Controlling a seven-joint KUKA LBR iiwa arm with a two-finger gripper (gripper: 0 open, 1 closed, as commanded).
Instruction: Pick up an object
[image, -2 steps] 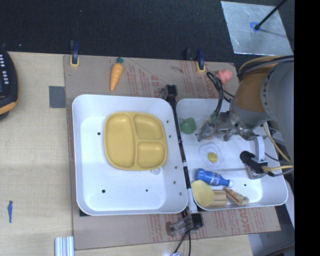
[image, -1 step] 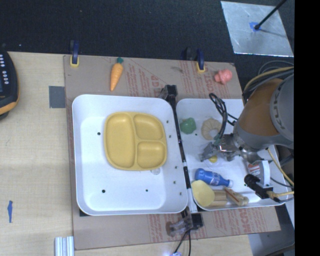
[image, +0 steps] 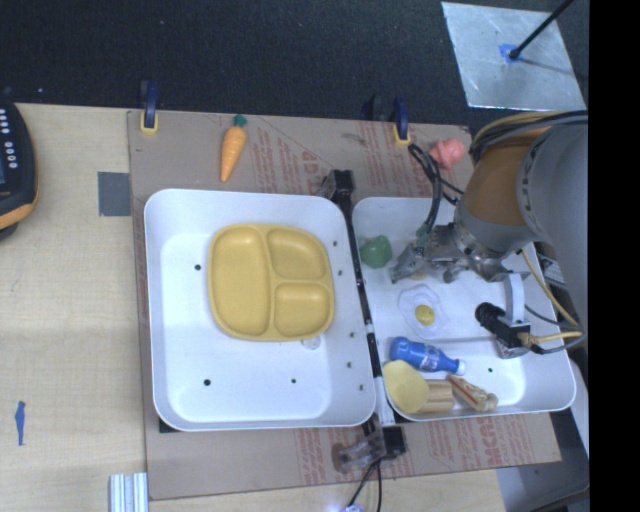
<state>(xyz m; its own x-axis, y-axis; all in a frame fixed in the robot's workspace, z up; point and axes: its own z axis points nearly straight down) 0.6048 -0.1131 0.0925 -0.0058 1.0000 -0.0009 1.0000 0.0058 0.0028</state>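
Over the back half of the right bin, close above its white floor: the gripper, on the grey arm with its orange band, entering from the right. Impossible to tell from this slant whether spread or closed; nothing seen in its hold. Just left of it, near the bin's left wall, a small green toy, apart from the gripper. Just below the gripper in the view, a fried egg toy, flat on the floor, white with a yellow yolk. Further toward the front, a blue bottle with a white cap, lying on its side, cap end to the right. At the front left corner, a yellow round piece touching a tan, wood-coloured item lying along the front wall. Alongside, the left bin, with a yellow divided plate of three compartments flat in its middle. Outside the bins, on the brown cardboard: an orange carrot with a green top behind the left bin, and a pink item behind the right bin, close beside the arm.
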